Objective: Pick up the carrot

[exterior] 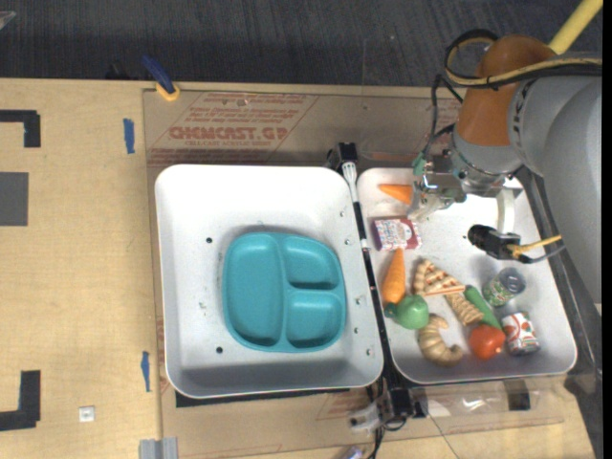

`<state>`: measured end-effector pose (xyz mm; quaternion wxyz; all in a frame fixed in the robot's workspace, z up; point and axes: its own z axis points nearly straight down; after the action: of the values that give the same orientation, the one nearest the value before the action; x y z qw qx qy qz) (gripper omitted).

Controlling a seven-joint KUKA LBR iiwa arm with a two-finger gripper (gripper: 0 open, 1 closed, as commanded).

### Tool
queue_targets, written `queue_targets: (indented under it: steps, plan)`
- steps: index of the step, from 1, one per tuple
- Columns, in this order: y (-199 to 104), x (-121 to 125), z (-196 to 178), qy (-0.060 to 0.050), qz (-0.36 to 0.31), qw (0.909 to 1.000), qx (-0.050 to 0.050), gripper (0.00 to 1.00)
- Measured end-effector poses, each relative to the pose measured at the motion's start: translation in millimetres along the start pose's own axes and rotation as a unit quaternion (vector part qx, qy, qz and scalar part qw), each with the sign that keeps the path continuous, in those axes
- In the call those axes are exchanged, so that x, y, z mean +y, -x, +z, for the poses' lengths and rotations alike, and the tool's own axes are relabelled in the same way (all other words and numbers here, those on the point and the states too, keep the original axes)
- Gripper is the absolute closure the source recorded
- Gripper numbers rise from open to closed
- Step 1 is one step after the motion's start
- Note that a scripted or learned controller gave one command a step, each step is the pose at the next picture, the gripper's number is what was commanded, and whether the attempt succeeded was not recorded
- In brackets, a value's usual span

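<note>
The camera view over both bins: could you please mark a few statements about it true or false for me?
1. The teal divided tray lies in the left bin. True.
2. The carrot sits on the teal tray. False: it lies in the right bin, near that bin's left wall, just above the green pepper.
3. The gripper is above the upper part of the right bin. True.
4. The carrot is between the gripper's fingers. False: it lies in the bin, apart from the gripper.
5. A red tomato lies in the left bin. False: it is in the right bin, beside the small can.
</note>
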<state>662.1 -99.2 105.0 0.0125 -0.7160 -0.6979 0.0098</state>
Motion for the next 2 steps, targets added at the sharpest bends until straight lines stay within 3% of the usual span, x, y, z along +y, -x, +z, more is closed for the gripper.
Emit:
queue_targets:
  steps: [1, 2]
  plan:
    - [-0.9, 0.5, 0.4, 0.001, 0.0, 1.0, 0.001, 0.0]
    - [57.5, 7.2, 18.1, 0.017, 0.044, 0.9989, -0.002, 0.0]
